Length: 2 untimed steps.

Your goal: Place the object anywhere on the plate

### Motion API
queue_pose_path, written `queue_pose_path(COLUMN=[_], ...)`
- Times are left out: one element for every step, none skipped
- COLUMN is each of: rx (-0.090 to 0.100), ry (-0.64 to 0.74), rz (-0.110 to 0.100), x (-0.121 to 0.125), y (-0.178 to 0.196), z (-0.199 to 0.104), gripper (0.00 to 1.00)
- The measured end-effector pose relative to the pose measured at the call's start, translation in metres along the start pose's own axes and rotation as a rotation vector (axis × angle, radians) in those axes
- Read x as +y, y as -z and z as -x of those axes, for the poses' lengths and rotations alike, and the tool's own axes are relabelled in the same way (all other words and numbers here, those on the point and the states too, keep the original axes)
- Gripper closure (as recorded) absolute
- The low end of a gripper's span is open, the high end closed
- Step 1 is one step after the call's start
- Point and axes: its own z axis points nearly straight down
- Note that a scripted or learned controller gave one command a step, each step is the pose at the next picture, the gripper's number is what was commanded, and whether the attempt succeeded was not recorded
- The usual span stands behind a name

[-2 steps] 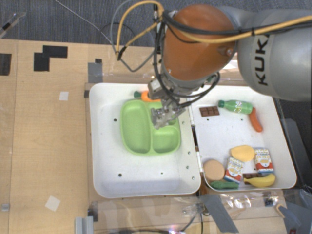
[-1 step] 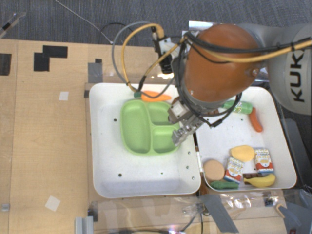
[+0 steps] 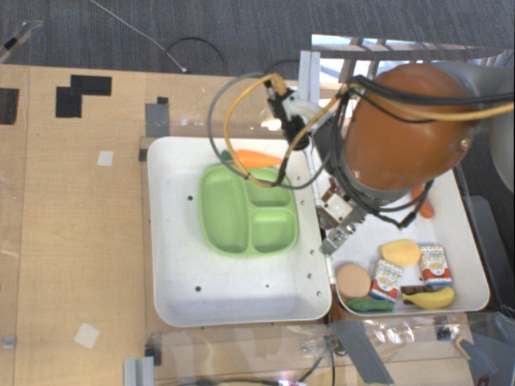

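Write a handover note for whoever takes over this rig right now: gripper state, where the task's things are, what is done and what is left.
Gripper: low over the divider between the bins; open or shut cannot be told from here, and no object is seen in it.
Green plate: in the left bin, its compartments bare.
Carrot: in the left bin, behind the plate's far edge, not on it.
Right bin: holds a yellow piece, a round tan piece, two small cartons, a banana.
Done: nothing on the plate.
Left: pick an object and set it on the plate.

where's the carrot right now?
In the camera view the carrot lies in the left bin, at its far edge, just behind the green plate and partly under the arm's cables.
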Motion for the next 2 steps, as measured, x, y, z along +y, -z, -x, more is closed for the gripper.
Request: queue_pose_path(rx=[-0.001,-0.002], ry=[0.001,-0.132], rz=[0.0,0.002], x=[0.0,0.032], y=[0.0,-0.059], z=[0.001,-0.059], gripper=[0.0,0.0])
